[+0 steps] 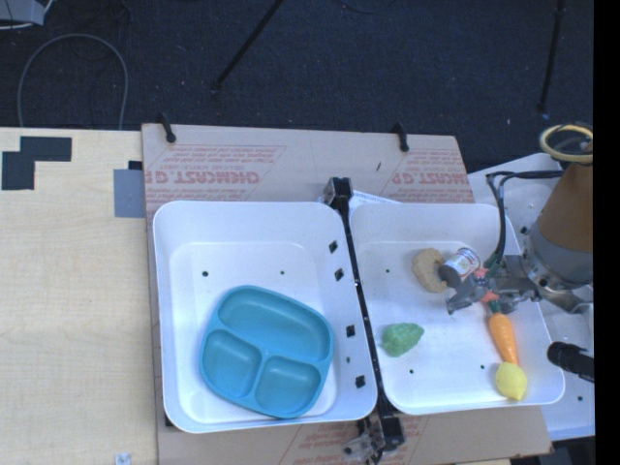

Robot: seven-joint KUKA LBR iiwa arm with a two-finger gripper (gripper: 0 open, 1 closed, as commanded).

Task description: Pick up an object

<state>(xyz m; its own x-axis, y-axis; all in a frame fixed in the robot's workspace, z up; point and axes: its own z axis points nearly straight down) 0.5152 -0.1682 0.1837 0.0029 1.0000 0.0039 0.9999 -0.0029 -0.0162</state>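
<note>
From my feed, the tabletop carries two white bins. The left bin holds a blue divided plate toward its 6 o'clock side. The right bin holds the smaller things. The arm enters from 3 o'clock, and its claw sits low over the bin's middle; I cannot tell how it stands. At the claw's 10 o'clock, just beside it, lie a tan lump and a small can, touching each other. An orange carrot lies at 4 o'clock from the claw, with a yellow lemon just beyond it at 6 o'clock. A green lump rests at 8 o'clock, near the divider.
</note>
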